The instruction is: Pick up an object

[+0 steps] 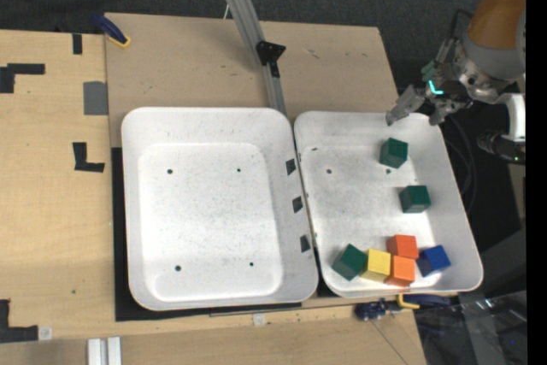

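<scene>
My gripper (420, 108) hangs over the far right corner of the right bin (342, 175), open, with nothing between its fingers. A dark green cube (394, 152) lies just below and left of it. A second dark green cube (414, 198) sits further toward the front. At the bin's front right corner is a cluster: a green cube (349, 261), a yellow cube (379, 262), two orange cubes (402, 257) and a blue cube (434, 258).
The left bin (209, 209) stands beside the right one. A slanted metal pole (244, 0) runs from the top down to the gap between the bins. A blue and yellow clamp (113, 30) sits on the bench's far left.
</scene>
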